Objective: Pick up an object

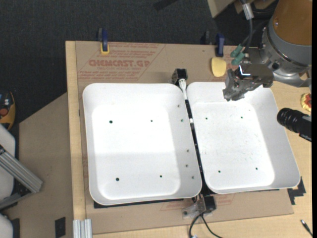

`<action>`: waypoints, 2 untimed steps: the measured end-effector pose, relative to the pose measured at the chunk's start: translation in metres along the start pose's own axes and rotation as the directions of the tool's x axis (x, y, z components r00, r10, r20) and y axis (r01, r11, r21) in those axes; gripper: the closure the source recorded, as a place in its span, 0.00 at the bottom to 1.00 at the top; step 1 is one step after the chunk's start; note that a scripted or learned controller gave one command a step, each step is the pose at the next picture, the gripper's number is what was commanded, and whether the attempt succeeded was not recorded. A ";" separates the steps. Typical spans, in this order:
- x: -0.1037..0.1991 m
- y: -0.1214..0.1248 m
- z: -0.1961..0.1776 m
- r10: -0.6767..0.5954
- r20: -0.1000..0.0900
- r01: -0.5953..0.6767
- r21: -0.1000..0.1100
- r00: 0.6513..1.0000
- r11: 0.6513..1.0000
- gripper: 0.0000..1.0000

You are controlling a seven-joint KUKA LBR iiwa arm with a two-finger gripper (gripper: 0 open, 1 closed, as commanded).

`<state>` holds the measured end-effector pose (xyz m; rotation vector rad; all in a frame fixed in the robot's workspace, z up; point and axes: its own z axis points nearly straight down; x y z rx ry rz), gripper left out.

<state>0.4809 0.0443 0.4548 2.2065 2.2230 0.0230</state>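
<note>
Frankly, you have one candidate, a small yellow lump (pixel 218 66) on the board just beyond the right bin (pixel 277 133), likely light and soft, so pinch its middle; whether the gripper (pixel 234 93) beside it holds anything, I cannot tell.

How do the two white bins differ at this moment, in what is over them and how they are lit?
The gripper hangs over the far edge of the right bin, while the left bin has no part of the arm above it. The left bin shows a brighter band across its near half; the right bin looks evenly lit and faintly speckled. Both are shallow, white, round-cornered, with four dark dots on the floor, and meet along a black strip.
</note>
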 end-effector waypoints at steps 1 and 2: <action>-0.003 0.027 0.166 0.010 0.006 -0.010 0.031 1.000 0.999 1.00; 0.028 0.034 0.042 0.003 0.000 -0.003 0.002 1.000 1.000 1.00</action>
